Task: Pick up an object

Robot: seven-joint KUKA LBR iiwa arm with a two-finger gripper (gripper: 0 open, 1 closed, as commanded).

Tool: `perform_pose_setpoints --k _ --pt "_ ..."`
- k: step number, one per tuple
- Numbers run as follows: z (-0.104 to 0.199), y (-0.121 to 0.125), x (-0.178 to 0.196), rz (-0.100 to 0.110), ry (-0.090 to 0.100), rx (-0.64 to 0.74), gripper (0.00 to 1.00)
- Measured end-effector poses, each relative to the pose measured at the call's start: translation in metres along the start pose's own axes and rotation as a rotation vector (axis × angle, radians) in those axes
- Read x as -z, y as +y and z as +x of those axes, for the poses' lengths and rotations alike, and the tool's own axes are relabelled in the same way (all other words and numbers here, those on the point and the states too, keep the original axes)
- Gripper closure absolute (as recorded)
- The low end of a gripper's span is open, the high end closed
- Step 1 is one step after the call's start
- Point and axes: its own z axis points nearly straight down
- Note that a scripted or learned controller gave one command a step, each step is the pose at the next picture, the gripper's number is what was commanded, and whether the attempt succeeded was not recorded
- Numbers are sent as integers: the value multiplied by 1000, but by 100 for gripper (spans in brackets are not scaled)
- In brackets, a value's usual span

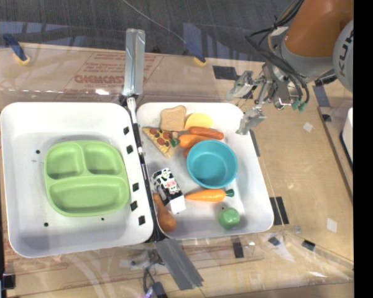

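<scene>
Camera view, gripper [252, 104] fingers indistinct, arm [317, 23] cropped

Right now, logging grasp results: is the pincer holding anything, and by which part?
Nothing is held: the pincer hangs open above the right bin's top corner.

Illegible red print on bench [99, 73]

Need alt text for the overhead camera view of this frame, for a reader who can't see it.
The arm's pincer hangs over the top right corner of the right bin, holding nothing. That bin holds a blue bowl, toy carrot, green apple, pizza slice, toast and milk carton; the left bin holds a green divided plate.
</scene>
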Motion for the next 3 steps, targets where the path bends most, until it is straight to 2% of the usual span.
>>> perform_pose_setpoints --k 1,2,3 --pt "-15 29 -162 -3 11 -220 0" --pt "32 81 -177 8 -17 -563 0" --pt "113 87 -171 6 -44 -755 0"
